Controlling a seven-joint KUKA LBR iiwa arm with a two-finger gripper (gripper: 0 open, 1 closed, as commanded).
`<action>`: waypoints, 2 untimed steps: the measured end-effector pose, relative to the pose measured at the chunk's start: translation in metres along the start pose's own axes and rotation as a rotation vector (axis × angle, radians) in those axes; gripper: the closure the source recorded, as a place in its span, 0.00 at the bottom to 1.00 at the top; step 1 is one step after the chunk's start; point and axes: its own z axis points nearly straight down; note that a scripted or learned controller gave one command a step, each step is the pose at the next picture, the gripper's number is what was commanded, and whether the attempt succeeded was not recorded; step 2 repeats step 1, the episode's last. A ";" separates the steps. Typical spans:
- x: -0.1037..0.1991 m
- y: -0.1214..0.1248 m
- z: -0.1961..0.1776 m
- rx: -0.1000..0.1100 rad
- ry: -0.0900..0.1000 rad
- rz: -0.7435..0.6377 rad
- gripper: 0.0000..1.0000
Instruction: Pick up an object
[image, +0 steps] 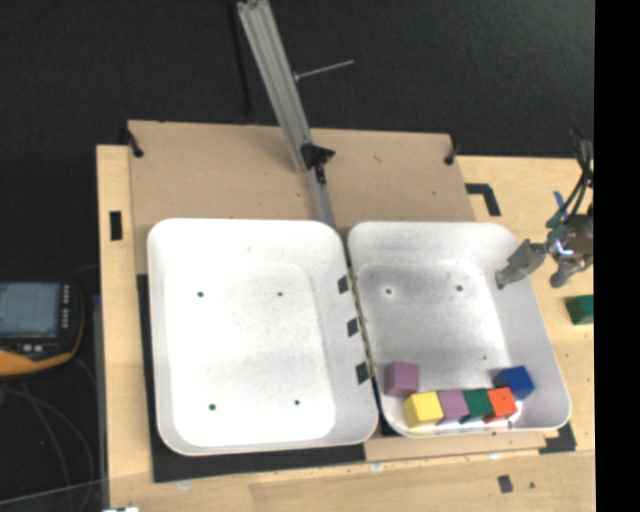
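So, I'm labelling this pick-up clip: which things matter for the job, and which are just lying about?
For the job:
- claw
- purple cube
- yellow cube
- blue cube
- orange cube
- right white bin

Lying about:
- left white bin
- green block on bench

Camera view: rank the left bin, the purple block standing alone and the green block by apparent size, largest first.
1. left bin
2. purple block
3. green block, partly hidden by its neighbours, so its true size stays unsure.

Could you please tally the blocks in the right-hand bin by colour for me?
Purple blocks: 2, the second
Yellow block: 1
Green block: 1
Orange block: 1
Blue block: 1
Total: 6
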 end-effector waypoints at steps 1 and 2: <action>0.001 0.000 0.001 0.002 0.001 -0.002 0.00; 0.001 0.000 0.001 0.002 0.001 -0.002 0.00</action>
